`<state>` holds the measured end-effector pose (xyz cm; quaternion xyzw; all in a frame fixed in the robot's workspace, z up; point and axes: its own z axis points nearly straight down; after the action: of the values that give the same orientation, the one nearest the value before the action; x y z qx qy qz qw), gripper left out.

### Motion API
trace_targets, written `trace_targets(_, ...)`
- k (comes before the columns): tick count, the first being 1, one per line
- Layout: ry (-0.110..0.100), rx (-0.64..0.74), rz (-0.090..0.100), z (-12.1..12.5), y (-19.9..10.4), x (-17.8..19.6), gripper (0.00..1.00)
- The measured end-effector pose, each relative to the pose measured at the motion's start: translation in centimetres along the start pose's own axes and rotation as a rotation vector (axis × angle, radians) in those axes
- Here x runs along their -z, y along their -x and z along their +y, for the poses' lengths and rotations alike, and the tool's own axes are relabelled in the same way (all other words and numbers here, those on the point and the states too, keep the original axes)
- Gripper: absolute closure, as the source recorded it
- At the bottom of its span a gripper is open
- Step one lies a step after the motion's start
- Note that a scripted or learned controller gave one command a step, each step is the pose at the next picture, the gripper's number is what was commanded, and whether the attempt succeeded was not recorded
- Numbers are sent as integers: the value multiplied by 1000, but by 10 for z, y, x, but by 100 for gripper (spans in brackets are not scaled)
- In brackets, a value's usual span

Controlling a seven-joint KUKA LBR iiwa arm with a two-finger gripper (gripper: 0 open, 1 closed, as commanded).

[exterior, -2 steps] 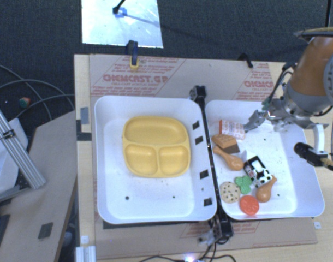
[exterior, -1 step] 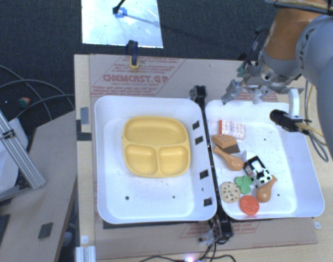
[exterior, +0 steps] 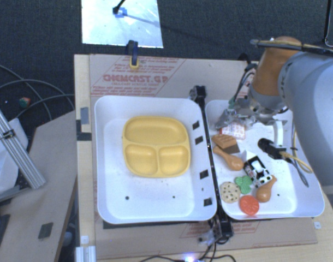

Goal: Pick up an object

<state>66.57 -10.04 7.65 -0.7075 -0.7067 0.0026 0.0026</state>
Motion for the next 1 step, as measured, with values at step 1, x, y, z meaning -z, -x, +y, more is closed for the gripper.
trace_targets(1,12,6,1,-62,-39,113,0)
